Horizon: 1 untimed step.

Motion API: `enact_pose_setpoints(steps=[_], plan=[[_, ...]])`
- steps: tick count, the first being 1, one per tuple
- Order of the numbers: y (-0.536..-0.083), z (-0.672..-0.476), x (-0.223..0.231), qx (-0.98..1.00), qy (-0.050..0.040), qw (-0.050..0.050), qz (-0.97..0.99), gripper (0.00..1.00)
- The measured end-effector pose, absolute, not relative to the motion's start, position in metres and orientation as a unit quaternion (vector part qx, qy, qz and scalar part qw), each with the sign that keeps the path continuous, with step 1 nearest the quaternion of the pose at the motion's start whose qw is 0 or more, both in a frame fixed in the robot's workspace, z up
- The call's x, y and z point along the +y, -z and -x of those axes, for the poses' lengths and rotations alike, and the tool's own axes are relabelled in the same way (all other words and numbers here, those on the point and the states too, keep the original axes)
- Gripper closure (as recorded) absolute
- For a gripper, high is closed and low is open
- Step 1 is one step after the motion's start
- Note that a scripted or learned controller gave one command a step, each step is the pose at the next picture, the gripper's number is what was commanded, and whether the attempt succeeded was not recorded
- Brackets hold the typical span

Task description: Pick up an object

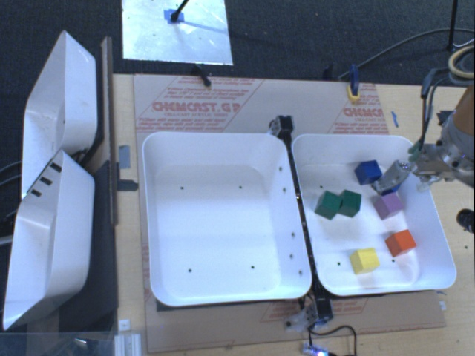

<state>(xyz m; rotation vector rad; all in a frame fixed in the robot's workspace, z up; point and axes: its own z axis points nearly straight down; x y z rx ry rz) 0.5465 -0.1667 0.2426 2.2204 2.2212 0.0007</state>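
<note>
In the right bin (427, 273) lie six small blocks. The blue block (367, 172) sits toward the far side, and the purple block (387, 205) lies just in front of it and a little to the right. The gripper (393, 178) hangs low between those two, right at the purple block's far edge, its metal tip angled down toward the bin floor. From here I cannot tell whether the fingers are apart or together, and nothing is visibly caught between them.

To the left of the purple block two green blocks (338, 203) rest touching each other, near the bin's inner wall. Nearer the front, the orange block (401, 242) sits by the right wall, and the yellow block (364, 260) lies to its left, apart from it.

The arm (453, 150) comes in over the right rim, grey at the wrist with cables looping above it.

The left bin (159, 199) stands side by side with the right one, both on a sheet of printed board on the table (126, 302). Off the table's left edge two more white tubs (52, 191) lean one above the other. A shiny metal plate (178, 21) lies on the dark floor beyond the table.
</note>
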Motion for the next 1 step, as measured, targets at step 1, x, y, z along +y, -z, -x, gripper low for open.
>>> enact_pose_setpoints(steps=[1], plan=[[-0.0927,-0.6250,-0.1276,0.708,0.0024,-0.004,-0.706,0.00]])
